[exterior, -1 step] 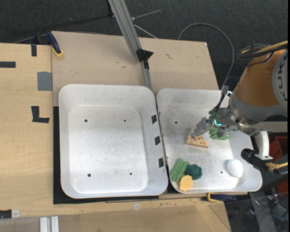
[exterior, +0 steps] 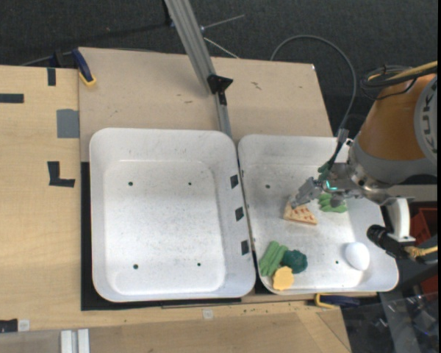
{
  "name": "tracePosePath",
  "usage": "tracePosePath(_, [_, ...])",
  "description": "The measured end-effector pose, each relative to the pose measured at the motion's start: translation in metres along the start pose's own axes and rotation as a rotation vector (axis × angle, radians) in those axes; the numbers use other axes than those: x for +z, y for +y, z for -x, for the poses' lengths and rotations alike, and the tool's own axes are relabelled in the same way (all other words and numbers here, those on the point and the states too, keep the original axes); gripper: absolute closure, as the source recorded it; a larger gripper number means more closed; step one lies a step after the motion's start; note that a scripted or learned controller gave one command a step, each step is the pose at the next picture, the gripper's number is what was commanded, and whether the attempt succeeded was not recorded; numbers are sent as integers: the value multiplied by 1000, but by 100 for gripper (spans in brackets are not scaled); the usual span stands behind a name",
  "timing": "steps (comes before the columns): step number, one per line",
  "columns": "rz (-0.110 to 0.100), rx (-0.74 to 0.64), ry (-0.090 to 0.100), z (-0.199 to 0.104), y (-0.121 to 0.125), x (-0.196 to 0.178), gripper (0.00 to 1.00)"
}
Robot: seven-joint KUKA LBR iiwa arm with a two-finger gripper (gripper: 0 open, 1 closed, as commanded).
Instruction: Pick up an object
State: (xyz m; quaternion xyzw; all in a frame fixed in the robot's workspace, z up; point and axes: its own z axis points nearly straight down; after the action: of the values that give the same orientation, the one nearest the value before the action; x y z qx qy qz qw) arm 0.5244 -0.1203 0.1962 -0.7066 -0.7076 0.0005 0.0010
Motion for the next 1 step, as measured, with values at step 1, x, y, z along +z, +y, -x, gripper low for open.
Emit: tracePosePath(1, [-5,1,0,-2,-5,44,0])
